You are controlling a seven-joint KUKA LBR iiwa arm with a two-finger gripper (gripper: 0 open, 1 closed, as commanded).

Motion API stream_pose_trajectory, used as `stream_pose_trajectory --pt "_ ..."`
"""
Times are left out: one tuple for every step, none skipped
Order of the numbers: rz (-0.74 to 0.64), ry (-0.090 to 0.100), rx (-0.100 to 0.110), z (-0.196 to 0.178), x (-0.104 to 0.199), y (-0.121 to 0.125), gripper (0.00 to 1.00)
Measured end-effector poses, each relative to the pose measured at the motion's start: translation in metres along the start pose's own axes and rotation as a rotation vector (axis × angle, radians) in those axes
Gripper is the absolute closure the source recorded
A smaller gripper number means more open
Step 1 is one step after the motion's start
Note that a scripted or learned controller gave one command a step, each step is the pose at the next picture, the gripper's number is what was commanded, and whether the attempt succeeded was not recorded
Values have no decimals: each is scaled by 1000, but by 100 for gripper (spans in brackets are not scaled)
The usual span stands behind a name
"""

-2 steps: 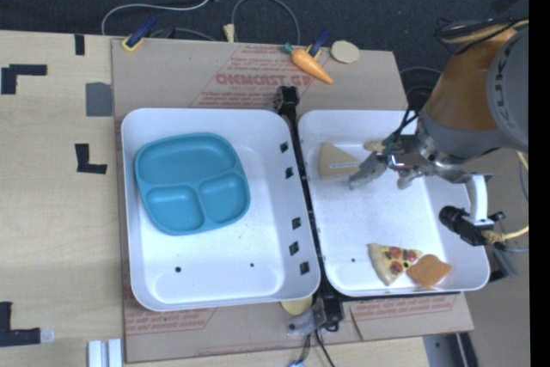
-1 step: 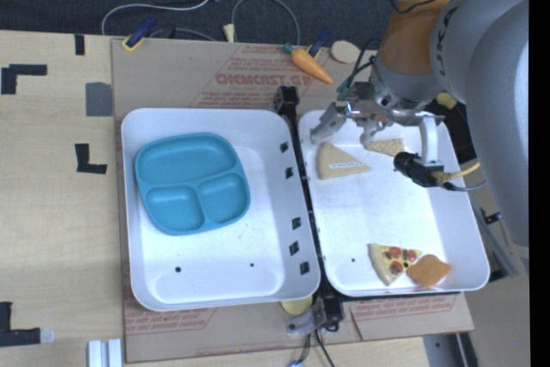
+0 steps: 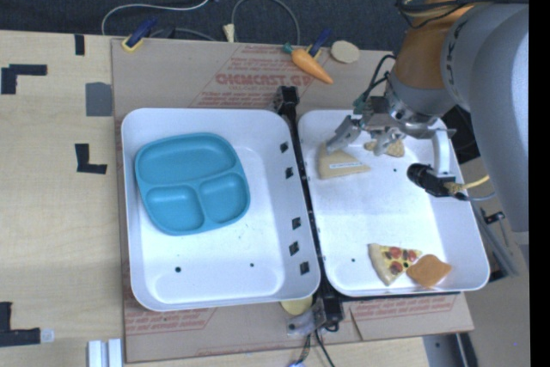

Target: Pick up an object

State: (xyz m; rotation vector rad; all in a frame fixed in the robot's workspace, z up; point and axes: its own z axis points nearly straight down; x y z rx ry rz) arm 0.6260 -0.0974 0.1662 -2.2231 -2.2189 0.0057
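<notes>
1. The task looks barely begun: nothing is lifted. The gripper (image 3: 365, 133) hangs low over the far end of the right bin (image 3: 464, 223), its fingers spread apart, and no object sits between them.
2. The likeliest target is the pale wedge (image 3: 341, 165), shaped like a slice of cheese or bread, lying flat on the bin floor just beneath and beside the left finger. Whether that finger touches it is hard to judge from this slanted view.
3. A small tan lump (image 3: 394, 149) lies near the other finger, too small to identify.
4. What remains, as a judgement: settle over one piece, close on it, and raise it clear of the bin.
5. At the near end of the same bin rest a toy pizza slice (image 3: 391, 259), triangular with red spots, touching a rounded orange-brown piece (image 3: 429, 272).
6. The left bin (image 3: 137, 133) holds a blue divided plate (image 3: 193, 182), smooth and matte, with three rounded compartments.
7. Both bins are shallow glossy white plastic on printed cardboard (image 3: 249, 77); a toy carrot (image 3: 310, 66) and a beige disc (image 3: 345, 52) lie outside them.
</notes>
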Motion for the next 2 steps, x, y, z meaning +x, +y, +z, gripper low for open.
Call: stream_pose_trajectory --pt "-4 -1 -5 86 -8 27 0" --pt "-4 -2 -6 70 -8 27 100"
